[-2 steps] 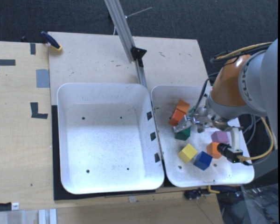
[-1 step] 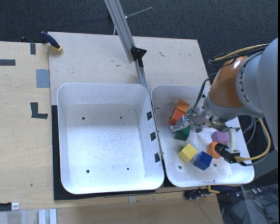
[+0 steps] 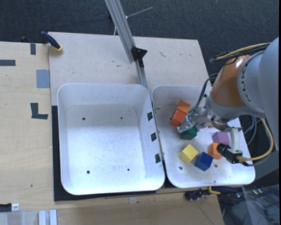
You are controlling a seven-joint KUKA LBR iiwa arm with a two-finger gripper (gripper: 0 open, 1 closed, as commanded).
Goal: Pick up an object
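Note:
The right bin (image 3: pixel 173 172) holds several small blocks. An orange block (image 3: pixel 180 113) lies near its upper middle, with a dark green block (image 3: pixel 188 132) just below it. A yellow cube (image 3: pixel 188 153) and a blue cube (image 3: pixel 203 161) sit toward the front. A pink block (image 3: pixel 221 138) and a small orange piece (image 3: pixel 214 149) lie at the right. My gripper (image 3: pixel 191 122) is down in this bin, right at the orange and green blocks. Its tips are hard to make out against them.
The left bin (image 3: pixel 65 125) stands beside the right one, sharing a middle wall. A slanted metal bar (image 3: pixel 124 29) crosses from the top to the bins' back edge. Cables (image 3: pixel 260 139) hang by the arm at the right. A blue and yellow clamp (image 3: pixel 51 41) lies at the back left.

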